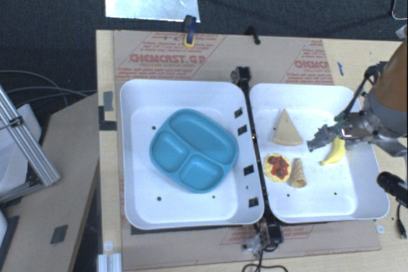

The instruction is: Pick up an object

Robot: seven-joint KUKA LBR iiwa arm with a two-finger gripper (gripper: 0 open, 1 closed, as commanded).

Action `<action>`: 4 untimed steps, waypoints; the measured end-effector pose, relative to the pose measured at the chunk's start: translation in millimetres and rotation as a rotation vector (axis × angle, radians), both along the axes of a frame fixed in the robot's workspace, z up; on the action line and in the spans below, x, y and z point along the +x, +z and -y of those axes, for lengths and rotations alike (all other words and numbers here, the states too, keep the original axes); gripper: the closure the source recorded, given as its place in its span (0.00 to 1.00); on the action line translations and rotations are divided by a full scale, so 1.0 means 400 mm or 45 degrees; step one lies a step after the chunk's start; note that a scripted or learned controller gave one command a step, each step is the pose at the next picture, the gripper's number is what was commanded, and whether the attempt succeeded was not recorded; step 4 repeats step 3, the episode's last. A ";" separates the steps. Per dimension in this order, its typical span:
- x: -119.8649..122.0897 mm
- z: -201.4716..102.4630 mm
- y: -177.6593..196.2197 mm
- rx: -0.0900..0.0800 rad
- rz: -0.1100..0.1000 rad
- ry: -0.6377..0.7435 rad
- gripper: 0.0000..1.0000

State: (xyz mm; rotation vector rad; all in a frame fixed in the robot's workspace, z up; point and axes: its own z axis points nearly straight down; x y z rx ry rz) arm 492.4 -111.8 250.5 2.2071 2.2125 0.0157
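Tabletop (108, 200) carries two shallow white bins side by side. Left bin (137, 137) holds a blue divided plate (193, 150), lying flat near its middle. Right bin (366, 204) holds several small things: a tan wedge (286, 129) near the divider, below it a round piece with red topping (277, 167), touching a small cone (298, 173) just to its right. Further right lies a yellow banana (335, 151). The gripper (319, 140) hangs just beside the banana's upper end, the grey arm (389, 105) reaching in from the right; whether its fingers are spread or closed, I cannot tell
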 end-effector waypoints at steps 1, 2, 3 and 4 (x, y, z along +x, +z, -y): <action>-0.008 0.032 -0.416 0.005 -0.030 -0.007 0.00; -0.002 0.028 -0.375 0.005 -0.020 0.000 1.00; -0.005 -0.245 -0.154 0.011 -0.012 0.016 1.00; -0.005 -0.245 -0.154 0.011 -0.012 0.016 1.00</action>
